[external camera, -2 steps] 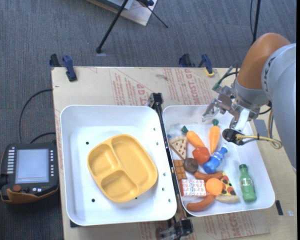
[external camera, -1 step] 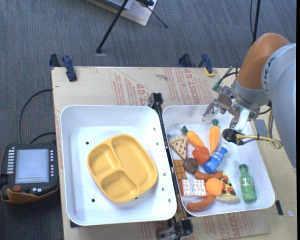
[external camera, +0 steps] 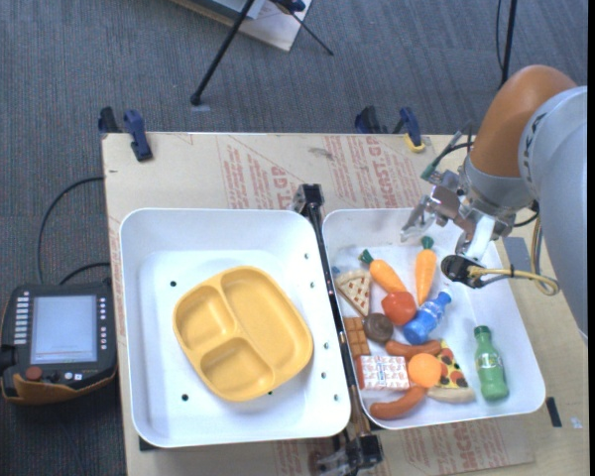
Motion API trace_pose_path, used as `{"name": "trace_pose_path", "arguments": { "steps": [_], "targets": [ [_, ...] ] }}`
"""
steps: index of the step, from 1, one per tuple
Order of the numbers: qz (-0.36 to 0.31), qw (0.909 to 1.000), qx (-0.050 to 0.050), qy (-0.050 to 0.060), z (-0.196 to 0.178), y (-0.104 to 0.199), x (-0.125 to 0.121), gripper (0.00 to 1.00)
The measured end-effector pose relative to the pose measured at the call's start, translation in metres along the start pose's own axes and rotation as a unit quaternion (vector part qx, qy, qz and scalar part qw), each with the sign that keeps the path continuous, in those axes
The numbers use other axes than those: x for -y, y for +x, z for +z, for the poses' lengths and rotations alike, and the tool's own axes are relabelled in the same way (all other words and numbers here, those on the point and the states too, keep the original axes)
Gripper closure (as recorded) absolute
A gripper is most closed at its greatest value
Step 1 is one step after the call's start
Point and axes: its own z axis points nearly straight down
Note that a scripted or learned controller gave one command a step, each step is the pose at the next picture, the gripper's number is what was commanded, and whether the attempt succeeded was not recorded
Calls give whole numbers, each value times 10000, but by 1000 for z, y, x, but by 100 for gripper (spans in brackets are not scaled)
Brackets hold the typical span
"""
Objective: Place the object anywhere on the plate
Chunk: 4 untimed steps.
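A yellow three-compartment plate [external camera: 243, 333] lies in the left white bin [external camera: 139, 266] with nothing on it. The right bin [external camera: 521, 325] holds several toy foods: two orange carrots [external camera: 425, 271] [external camera: 387, 274], a red tomato [external camera: 399, 307], a blue bottle [external camera: 428, 317], a green bottle [external camera: 491, 363], a pizza slice [external camera: 354, 291], an orange [external camera: 424, 370] and sausages [external camera: 399, 403]. My gripper [external camera: 428, 222] hovers over the right bin's back edge, just above the upright carrot's green top. Its fingers look spread, with nothing between them.
A black divider [external camera: 322, 266] runs between the bins. Blue clamps [external camera: 134, 132] [external camera: 409, 125] sit at the bench's back edge. A teach pendant [external camera: 59, 340] lies on the floor to the left. A cable loop [external camera: 486, 274] hangs from the wrist over the right bin.
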Motion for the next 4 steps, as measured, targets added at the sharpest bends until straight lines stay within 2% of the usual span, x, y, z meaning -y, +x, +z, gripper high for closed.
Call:
{"name": "trace_pose_path", "arguments": {
  "steps": [4],
  "targets": [
    [0,10000,0,0,0,0,0,0]
  ]
}}
